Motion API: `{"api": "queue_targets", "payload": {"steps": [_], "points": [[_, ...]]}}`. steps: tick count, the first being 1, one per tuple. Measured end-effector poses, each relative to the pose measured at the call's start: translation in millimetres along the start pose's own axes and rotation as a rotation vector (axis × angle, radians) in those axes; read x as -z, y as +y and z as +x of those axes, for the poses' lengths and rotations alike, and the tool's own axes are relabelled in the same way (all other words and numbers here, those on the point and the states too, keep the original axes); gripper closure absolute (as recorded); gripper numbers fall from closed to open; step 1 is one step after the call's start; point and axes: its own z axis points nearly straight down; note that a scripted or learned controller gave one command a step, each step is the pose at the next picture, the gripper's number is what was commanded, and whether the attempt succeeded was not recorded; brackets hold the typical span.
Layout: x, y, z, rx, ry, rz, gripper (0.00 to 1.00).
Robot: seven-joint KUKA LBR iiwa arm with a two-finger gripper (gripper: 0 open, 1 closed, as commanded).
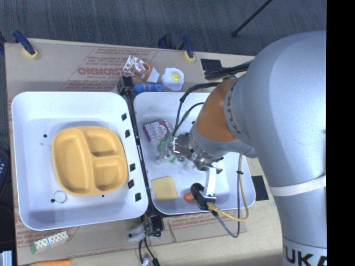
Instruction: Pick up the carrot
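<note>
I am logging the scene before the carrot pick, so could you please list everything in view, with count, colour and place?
left bin: one, white, left on the bench
right bin: one, white, beside it
divided tray: one, yellow, in left bin
carrot: one, orange, right bin's front, partly hidden
flat square: one, pale yellow, left of the carrot
packet: one, red and white, right bin's back
green item: one, green, right bin's middle
carton: one, white and orange, behind the bins
round item: one, white with yellow centre, behind right bin
clamps: at least two, blue, bench's back edge
arm: one, grey with orange band, over right bin
gripper: one, metallic, low over right bin
</note>
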Motion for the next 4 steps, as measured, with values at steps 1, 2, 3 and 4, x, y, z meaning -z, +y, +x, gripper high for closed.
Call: {"api": "queue_targets", "payload": {"steps": [1, 2, 3, 4], "points": [[137, 55, -40, -0.013, -0.001, -0.004, 0.00], [13, 11, -12, -0.193, 0.000, 0.001, 0.00], [160, 24, -7, -0.007, -0.001, -0.004, 0.00], [100, -11, 37, -0.296, 0.000, 0.001, 0.00]]}}
